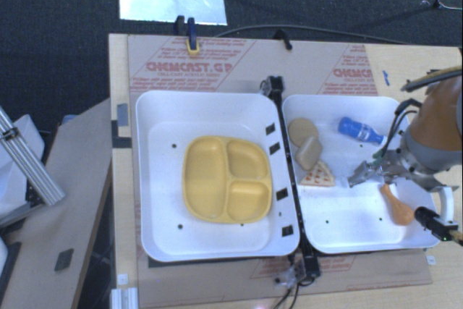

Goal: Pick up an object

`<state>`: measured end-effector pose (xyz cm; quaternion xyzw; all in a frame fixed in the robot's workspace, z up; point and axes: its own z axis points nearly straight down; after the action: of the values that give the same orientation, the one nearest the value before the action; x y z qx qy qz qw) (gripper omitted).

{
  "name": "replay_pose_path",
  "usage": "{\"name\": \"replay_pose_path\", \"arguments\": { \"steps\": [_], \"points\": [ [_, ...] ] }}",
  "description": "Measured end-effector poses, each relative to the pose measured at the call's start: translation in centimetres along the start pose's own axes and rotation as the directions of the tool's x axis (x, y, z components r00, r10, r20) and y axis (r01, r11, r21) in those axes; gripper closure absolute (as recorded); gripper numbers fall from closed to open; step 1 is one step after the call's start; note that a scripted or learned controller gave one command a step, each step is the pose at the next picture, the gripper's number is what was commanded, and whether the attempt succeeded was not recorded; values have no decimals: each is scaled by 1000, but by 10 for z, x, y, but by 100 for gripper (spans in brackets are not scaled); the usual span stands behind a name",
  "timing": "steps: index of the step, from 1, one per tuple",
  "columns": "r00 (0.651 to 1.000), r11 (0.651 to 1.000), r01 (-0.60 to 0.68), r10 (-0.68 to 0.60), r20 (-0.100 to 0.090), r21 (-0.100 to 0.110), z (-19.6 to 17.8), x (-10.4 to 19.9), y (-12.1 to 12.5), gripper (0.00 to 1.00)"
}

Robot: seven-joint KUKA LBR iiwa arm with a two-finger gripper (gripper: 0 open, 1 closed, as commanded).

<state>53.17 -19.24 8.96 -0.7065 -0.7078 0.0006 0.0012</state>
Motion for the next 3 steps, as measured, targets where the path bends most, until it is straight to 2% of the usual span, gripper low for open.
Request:
{"name": "replay_pose_path", "arguments": {
  "steps": [1, 3],
  "points": [
    [1000, 1000, 0, 0, 3, -6, -13, -1, 2, 100],
    [1000, 1000, 3, -3, 4, -10, -132, -2, 3, 100]
  ]
}}
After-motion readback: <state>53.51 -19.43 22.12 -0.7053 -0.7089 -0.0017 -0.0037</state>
